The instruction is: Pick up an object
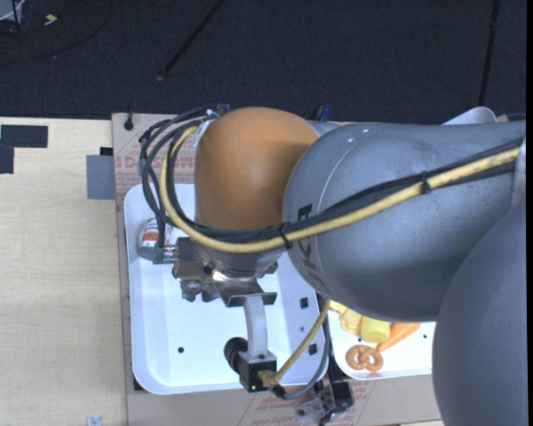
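Nothing can be read. The can [149, 236] in the left bin [160, 362] bears a red label too blurred to make out. Red print along the cardboard [123, 162] edge is likewise illegible.

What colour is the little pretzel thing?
The pretzel is orange-brown, clearest in the camera view.

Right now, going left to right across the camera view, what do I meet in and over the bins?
Left bin's rim → small red-and-white can → arm's orange band → pretzel-shaped piece → orange piece. The yellow thing overlaps the pretzel-shaped piece, so it is left out.
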`<state>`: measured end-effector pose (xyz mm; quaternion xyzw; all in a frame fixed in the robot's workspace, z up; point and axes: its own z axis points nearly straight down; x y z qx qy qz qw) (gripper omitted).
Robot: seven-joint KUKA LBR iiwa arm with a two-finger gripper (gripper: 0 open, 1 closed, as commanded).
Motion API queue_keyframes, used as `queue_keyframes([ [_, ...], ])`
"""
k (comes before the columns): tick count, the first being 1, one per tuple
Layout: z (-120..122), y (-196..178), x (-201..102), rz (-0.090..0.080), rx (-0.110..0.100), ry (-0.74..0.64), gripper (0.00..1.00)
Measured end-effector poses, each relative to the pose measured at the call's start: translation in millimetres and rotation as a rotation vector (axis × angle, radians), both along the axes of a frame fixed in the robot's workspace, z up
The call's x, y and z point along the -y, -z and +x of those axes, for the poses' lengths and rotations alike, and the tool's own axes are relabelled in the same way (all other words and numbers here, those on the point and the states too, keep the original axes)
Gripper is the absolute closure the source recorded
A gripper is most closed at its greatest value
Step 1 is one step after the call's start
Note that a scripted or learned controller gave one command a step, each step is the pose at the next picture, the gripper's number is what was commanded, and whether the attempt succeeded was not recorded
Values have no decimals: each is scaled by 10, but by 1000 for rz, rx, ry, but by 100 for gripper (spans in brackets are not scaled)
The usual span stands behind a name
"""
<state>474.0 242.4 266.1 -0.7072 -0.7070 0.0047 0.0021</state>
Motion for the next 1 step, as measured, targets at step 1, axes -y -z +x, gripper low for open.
queue_keyframes([
  [1,18,-20,3,1,4,3,0],
])
